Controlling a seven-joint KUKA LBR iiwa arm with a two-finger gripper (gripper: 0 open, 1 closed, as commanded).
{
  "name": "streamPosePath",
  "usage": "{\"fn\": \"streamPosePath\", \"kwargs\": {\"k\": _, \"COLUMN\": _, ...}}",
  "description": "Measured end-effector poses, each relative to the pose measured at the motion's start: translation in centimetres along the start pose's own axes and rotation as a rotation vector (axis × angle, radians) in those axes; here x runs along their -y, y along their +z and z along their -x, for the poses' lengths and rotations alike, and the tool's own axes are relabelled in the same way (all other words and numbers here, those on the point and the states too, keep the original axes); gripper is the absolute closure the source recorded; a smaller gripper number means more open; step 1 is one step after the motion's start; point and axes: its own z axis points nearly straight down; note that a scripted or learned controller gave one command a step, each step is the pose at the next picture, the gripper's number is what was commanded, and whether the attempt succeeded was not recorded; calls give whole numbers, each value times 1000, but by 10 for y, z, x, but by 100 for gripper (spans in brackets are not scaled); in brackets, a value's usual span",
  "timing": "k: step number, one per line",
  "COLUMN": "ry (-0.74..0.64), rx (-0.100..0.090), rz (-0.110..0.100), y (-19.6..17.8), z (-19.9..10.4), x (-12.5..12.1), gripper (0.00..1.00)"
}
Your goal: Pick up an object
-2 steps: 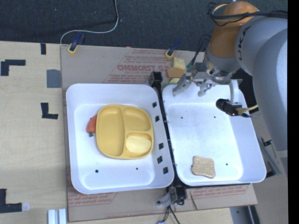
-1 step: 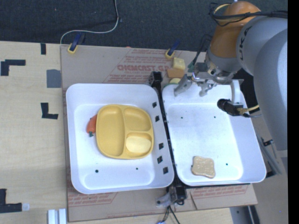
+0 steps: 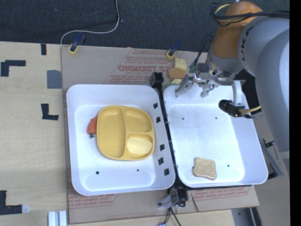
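While the arm (image 3: 263, 46) hangs over the far edge of the right bin (image 3: 235, 135), we judge the task barely begun: nothing has been lifted, and every object we can see lies where a grasp has yet to reach it. The gripper (image 3: 195, 86) sits at the bin's back rim, and its two fingers (image 3: 182, 87) stand apart with only bare white bin behind the gap between them, so we count it as holding nothing. Just beside it, outside the bins on the cardboard of the table (image 3: 28, 126), sit a small tan block (image 3: 177, 72) and a pale yellow one (image 3: 180, 63), with something pale green (image 3: 175, 82) below them that we cannot make out.

What is left, as we read it, is the whole pick: choosing a thing, coming down on it, closing and lifting.

In the right bin we see one loose item, a flat tan slice like a piece of toast (image 3: 205, 168), lying near the front edge, well apart from the gripper. The left bin (image 3: 80, 173) holds a yellow divided plate (image 3: 124, 132) with a paler yellow lump (image 3: 139, 145) in its lower right compartment. An orange thing (image 3: 92, 125) peeks out from under the plate's left edge; we cannot tell what it is.
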Motion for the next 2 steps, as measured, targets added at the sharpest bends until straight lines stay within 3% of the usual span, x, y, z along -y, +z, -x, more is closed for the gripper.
{"fn": "streamPosePath", "kwargs": {"k": 1, "ry": 0, "rx": 0, "rz": 0, "y": 0, "z": 0, "x": 0, "gripper": 0}}
{"fn": "streamPosePath", "kwargs": {"k": 2, "ry": 5, "rx": 0, "rz": -10, "y": 95, "z": 33, "x": 21, "gripper": 0}}
